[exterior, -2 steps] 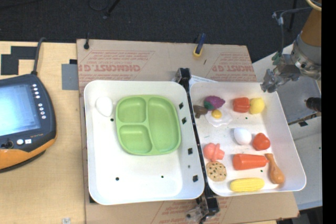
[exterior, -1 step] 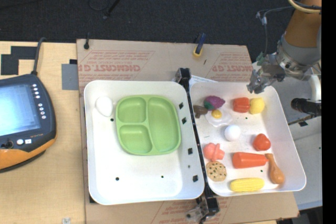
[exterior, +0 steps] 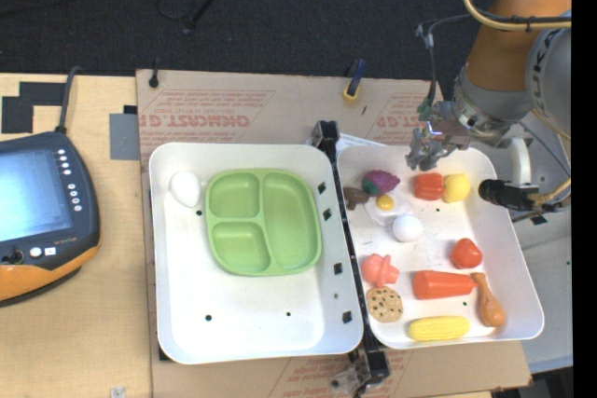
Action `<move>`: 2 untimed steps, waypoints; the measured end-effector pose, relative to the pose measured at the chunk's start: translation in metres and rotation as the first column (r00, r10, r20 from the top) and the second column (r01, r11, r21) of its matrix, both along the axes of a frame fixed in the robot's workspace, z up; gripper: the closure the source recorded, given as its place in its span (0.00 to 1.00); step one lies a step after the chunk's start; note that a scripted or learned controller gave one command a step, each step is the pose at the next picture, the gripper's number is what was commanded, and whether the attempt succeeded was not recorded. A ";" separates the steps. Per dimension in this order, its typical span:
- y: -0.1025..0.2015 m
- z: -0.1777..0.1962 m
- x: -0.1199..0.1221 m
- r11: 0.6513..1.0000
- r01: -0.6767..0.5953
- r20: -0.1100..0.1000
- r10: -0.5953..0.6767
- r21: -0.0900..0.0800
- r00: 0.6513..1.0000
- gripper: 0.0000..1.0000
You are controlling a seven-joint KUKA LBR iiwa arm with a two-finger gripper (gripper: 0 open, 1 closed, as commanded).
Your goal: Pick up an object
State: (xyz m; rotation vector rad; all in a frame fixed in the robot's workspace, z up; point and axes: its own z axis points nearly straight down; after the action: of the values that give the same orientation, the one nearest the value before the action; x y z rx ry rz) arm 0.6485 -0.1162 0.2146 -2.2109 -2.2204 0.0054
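Hovering at the upper edge of the right bin [exterior: 522, 294], your gripper [exterior: 431, 147] has nothing visibly in hold; how wide it stands you cannot tell from here. Just below it sit a red tomato piece [exterior: 428, 186] and a yellow lemon [exterior: 456, 188]. You look to be at the approach step: next, descend squarely onto one.
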 end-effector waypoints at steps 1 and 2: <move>0.059 -0.007 -0.003 1.000 0.000 -0.001 0.000 -0.001 1.000 1.00; 0.110 0.006 -0.015 1.000 0.001 0.000 -0.001 -0.001 1.000 1.00</move>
State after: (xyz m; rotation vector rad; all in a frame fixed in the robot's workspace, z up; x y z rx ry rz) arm 0.6337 -0.0060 0.2210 -2.2124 -2.2201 0.0074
